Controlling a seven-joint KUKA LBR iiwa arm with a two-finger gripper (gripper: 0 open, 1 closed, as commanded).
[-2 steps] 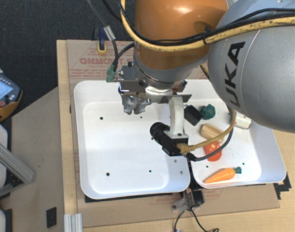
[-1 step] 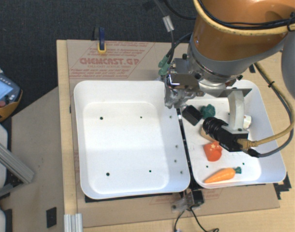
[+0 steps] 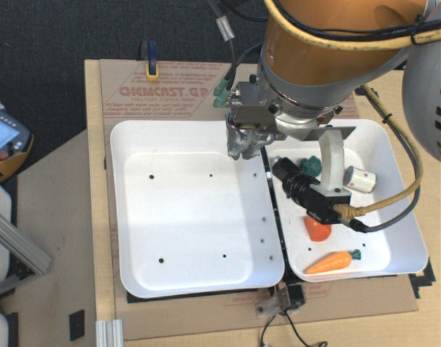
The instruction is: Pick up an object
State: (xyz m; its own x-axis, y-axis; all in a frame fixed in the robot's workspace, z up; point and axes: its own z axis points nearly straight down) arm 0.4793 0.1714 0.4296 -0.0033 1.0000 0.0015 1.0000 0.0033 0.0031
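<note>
Brown cardboard (image 3: 170,85) over dark flooring carried two white bins. Pincer (image 3: 243,149) hung at the rear of the ridge between them, beneath the grey-and-orange arm (image 3: 336,42); whether apart or together could not be told. Right bin (image 3: 394,194) contained: carrot (image 3: 329,262) at front, red object (image 3: 318,228) partly under a black fitting (image 3: 307,192), green piece (image 3: 311,165), white cylinder (image 3: 362,181). Left bin (image 3: 184,215) adjoined.

— What surrounds the brown board (image 3: 170,85)?
— Dark carpeted floor (image 3: 76,20) lies behind and left of it; a blue clamp (image 3: 152,58) grips its far edge.
— And further left?
— A device with a blue screen (image 3: 2,139), under even light.
</note>
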